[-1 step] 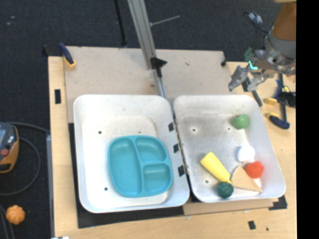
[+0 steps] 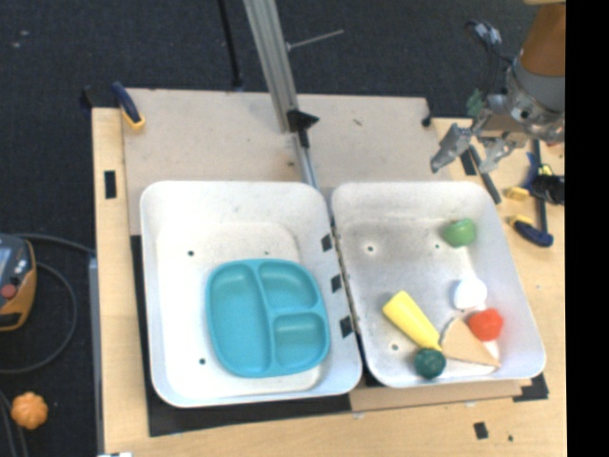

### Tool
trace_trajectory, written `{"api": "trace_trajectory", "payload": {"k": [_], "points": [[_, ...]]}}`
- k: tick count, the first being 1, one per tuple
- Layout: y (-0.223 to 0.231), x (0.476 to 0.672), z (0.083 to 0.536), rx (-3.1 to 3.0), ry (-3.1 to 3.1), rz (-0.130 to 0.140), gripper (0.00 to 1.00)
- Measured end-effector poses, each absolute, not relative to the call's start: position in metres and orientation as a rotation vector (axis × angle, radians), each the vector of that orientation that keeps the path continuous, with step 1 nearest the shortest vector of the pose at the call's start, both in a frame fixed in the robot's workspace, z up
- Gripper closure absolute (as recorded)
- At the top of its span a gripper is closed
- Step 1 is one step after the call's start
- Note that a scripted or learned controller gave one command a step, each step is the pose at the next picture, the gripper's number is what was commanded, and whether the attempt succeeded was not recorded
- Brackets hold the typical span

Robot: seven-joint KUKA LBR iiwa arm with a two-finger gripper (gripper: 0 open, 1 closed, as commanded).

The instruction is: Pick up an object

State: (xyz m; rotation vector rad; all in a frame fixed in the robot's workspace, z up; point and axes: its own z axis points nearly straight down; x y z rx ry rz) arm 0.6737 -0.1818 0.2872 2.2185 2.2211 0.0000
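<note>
A blue divided tray (image 2: 267,316) lay in the left bin (image 2: 166,212). In the right bin (image 2: 381,217) sat a yellow piece (image 2: 410,317), a dark green ball (image 2: 429,362), a tan wedge (image 2: 466,345), a light green ball (image 2: 460,232), a white object (image 2: 468,293) and a red ball (image 2: 485,324), the last touching the wedge. The gripper (image 2: 471,150) hung over the bench past that bin's far right corner, its fingers spread apart with nothing between them.

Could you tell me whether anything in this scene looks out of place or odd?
One thing: a small orange pumpkin-like object lies off the bench at the lower left, away from both bins. The other small items sit in the right bin, and the blue tray lies flat in the left bin.
</note>
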Motion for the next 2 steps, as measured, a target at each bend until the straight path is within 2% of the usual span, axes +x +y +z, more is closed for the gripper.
{"api": "trace_trajectory", "payload": {"k": [2], "points": [[-0.199,0.667,0.186,2.223,2.221,-0.005,0.00]]}}
